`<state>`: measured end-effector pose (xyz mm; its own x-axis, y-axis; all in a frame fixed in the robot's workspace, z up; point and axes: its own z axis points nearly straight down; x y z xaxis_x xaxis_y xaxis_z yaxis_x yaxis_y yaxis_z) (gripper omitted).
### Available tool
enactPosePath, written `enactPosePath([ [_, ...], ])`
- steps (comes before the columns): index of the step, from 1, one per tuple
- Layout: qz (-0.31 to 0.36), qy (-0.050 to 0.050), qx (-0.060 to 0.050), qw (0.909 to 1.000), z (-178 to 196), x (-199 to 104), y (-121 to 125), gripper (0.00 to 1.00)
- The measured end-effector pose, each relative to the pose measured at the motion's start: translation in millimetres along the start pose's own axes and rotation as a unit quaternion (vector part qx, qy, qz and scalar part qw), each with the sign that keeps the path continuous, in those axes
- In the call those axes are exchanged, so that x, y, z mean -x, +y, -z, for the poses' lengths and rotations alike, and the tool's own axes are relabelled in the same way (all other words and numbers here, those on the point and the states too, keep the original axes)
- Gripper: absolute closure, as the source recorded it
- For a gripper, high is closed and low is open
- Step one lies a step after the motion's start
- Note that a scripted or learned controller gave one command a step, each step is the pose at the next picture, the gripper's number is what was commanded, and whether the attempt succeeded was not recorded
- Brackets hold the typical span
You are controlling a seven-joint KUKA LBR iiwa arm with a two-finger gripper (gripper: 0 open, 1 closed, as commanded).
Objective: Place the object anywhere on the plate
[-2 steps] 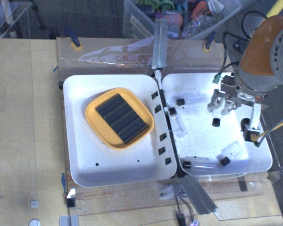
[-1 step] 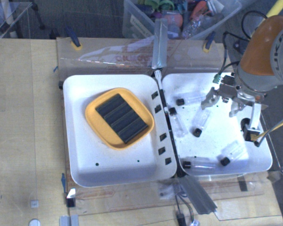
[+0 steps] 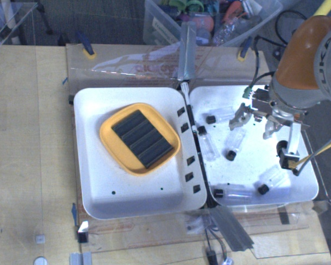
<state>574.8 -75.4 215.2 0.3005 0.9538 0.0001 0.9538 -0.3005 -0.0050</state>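
**Op:** I see the likely targets in the right bin (image 3: pixel 303 184): several clear plastic vials with black caps, lying flat and scattered. One lies near the middle (image 3: pixel 233 145), another by the front wall (image 3: pixel 271 180), another along the front-left corner (image 3: pixel 231 192). Nothing is on the plate yet.

**Second:** And the gripper?

**Op:** The gripper (image 3: pixel 256 122) hangs over the right bin's back half, fingers spread apart, nothing between them. I judge we're at the picking step, before any grasp.

**Second:** The plate?

**Op:** A yellow plate (image 3: pixel 111 139), rounded-square, glossy, sits in the left bin (image 3: pixel 99 197) with a dark ribbed slab (image 3: pixel 142 138) lying across its middle. That leaves only rim and corners bare.

**Second:** Next move?

**Op:** I'd drop onto the middle vial, closing across its narrow body. They look smooth and round, so I expect rolling or slipping. Then lift over the divider (image 3: pixel 190 142) and release on the plate.
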Motion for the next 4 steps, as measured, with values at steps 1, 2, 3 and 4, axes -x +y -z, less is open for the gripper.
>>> enactPosePath([
  [1, 0.002, 0.0, 0.0, 1.0, 18, -22, -22, 0.0],
  [2, 0.006, 0.0, -0.001, 1.0, 35, -70, -77, 0.0],
  [3, -0.027, 0.0, -0.001, 0.9996, 30, -79, -84, 0.0],
  [4, -0.008, 0.0, 0.0, 1.0, 4, -46, -57, 0.0],
])
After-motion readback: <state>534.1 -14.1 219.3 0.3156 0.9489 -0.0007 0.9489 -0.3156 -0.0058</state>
